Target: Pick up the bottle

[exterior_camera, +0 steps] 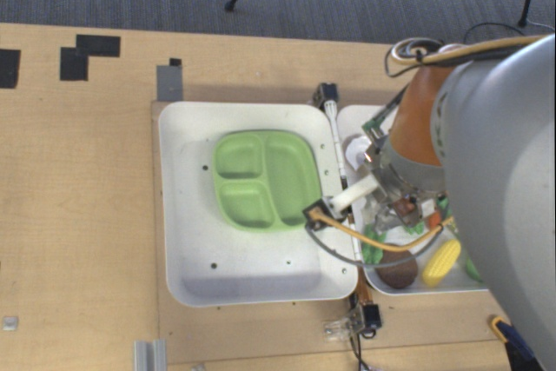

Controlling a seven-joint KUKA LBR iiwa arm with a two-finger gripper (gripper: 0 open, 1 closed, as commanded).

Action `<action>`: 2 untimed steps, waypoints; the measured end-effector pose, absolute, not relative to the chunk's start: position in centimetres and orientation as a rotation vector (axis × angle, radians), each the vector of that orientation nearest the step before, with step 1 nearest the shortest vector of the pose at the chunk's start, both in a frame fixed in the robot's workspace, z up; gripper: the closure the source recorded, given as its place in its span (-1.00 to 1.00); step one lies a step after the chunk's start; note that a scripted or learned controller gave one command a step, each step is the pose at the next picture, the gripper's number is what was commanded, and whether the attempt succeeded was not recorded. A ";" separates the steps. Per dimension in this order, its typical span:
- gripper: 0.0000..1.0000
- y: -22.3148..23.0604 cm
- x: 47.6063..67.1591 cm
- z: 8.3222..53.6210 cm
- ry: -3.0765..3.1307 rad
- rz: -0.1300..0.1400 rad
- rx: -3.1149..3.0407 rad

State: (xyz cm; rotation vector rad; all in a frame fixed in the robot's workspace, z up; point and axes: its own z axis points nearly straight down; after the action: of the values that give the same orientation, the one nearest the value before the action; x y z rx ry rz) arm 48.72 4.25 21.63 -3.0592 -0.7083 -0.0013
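Note:
My gripper (398, 211) is down inside the right bin (382, 284), under the grey arm and its orange band (415, 122). The arm hides most of that bin. A white rounded object (356, 154), perhaps part of the bottle, peeks out at the bin's far left, just left of the wrist. Too little of it shows to be sure what it is. Whatever lies directly under the gripper is covered by the wrist.
The left bin (187, 274) holds a green divided plate (265, 178). In the right bin's near part lie a yellow corn cob (441, 261), a brown lump (398, 274) and green pieces (373, 253). A cable (334, 232) loops over the wall between the bins.

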 end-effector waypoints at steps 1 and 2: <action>1.00 11.1 48.6 21.5 -1.139 0.002 -2.926; 1.00 17.2 49.7 22.2 -1.250 0.000 -2.880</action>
State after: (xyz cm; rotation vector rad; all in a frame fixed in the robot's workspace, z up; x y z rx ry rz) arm 49.75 17.25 22.22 -2.8803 -1.2504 0.0005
